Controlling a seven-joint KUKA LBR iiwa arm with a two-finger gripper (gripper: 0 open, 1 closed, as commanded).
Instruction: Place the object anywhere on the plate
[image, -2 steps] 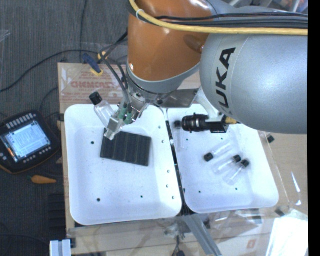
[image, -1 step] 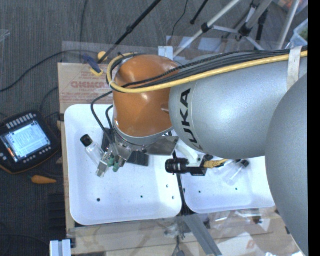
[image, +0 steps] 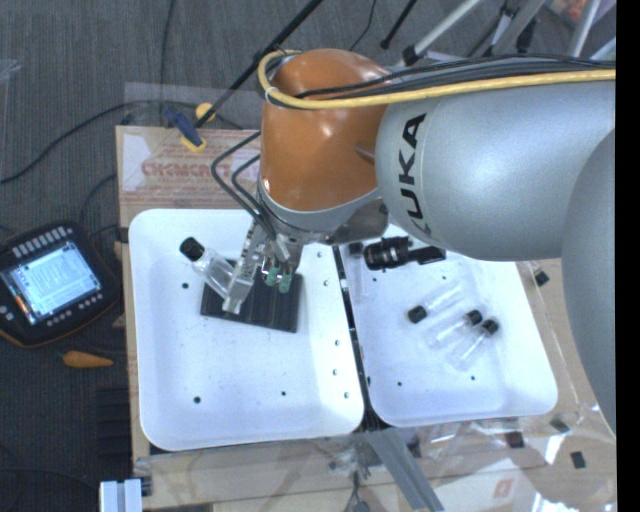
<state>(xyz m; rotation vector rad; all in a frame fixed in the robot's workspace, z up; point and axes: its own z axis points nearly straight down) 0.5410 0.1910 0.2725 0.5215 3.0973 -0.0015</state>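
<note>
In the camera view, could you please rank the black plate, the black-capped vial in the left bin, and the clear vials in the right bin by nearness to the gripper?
1. Black plate, directly under the gripper, left bin.
2. Black-capped vial, just to its left, at the plate's upper corner.
3. Clear vials, far away in the right bin.

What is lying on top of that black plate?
A clear vial with a black cap rests partly on the plate, under the claw. The claw covers the vial's lower end.
</note>
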